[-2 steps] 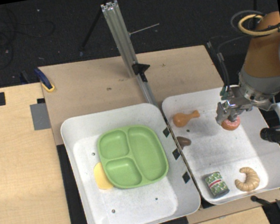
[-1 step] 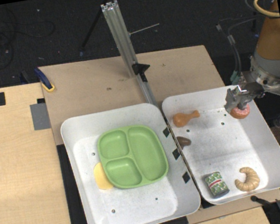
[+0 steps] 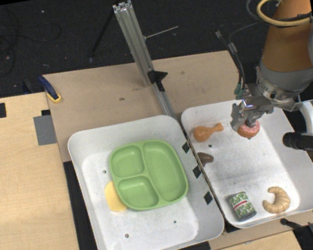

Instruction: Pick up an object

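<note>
Right bin [image 3: 311, 184], pink object [image 3: 249, 130] — under pincer [image 3: 244, 113]

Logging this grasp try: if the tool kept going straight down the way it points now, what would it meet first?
Probably the pink-red round item right beneath the tool in the right bin. They overlap in this view, so contact or a gap cannot be told apart.
</note>
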You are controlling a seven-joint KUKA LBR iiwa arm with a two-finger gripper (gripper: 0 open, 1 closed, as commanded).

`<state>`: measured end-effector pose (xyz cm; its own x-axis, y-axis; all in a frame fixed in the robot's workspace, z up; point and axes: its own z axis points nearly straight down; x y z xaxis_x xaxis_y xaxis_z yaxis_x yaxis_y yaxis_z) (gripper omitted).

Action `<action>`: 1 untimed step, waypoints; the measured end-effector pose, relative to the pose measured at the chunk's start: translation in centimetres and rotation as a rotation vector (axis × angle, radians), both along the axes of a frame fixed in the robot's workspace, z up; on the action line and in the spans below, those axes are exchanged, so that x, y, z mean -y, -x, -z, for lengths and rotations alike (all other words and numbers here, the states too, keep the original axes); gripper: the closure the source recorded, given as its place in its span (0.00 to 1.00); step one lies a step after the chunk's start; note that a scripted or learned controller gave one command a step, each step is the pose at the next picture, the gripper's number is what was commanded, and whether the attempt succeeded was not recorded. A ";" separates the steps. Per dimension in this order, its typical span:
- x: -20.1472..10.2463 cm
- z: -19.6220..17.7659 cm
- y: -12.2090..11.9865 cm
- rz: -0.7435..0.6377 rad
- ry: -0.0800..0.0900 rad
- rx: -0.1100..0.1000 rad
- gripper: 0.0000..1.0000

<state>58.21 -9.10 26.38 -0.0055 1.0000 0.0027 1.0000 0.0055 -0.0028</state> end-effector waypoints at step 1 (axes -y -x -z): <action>-5.1 2.0 0.3 0.001 0.001 -0.002 1.00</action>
